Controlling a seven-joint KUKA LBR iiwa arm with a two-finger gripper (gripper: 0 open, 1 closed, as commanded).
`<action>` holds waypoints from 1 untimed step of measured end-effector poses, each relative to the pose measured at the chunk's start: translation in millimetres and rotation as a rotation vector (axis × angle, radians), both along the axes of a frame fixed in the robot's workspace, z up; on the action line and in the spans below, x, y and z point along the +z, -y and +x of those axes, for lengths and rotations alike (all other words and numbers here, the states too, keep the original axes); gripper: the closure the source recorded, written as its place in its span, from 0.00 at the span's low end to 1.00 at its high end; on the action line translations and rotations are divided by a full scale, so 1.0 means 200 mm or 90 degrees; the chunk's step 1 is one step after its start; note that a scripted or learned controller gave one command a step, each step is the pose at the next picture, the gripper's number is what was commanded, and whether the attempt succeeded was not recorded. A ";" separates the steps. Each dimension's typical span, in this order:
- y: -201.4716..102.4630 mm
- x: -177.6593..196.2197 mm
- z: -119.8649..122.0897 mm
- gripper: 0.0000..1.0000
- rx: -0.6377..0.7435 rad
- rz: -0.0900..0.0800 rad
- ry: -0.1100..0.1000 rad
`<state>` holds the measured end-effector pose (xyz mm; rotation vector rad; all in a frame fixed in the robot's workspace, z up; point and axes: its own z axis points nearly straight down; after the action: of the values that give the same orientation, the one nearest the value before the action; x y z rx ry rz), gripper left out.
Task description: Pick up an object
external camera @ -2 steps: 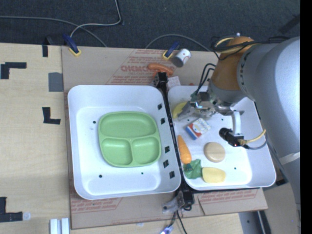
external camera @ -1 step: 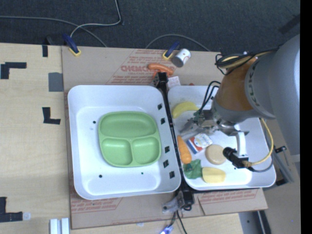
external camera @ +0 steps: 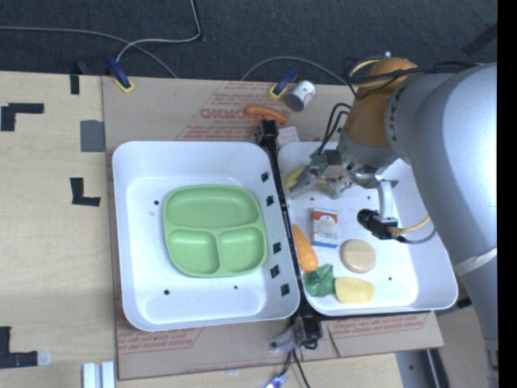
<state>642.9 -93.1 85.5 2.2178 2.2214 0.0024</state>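
The right bin (external camera: 420, 285) holds several small things: a red, white and blue carton (external camera: 325, 226), an orange carrot (external camera: 304, 249), a green leafy piece (external camera: 321, 280), a pale yellow lump (external camera: 354, 290) and a beige round piece (external camera: 358, 256). My gripper (external camera: 327, 180) hangs low over the far left part of this bin, just behind the carton. A small yellow and grey thing (external camera: 293, 177) lies right beside it, against the bin's left wall. I cannot see anything held.
The left bin (external camera: 137, 217) carries a green divided plate (external camera: 215, 228). Behind the bins, an orange-red sausage-shaped item (external camera: 266, 112) and a small grey-white cylinder (external camera: 300, 95) lie on the cardboard. The grey arm (external camera: 452, 160) covers the right bin's far right side.
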 end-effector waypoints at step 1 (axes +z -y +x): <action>0.04 0.00 0.13 0.00 0.000 0.000 -0.001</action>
<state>668.9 -101.9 85.2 2.2178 2.2229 0.0012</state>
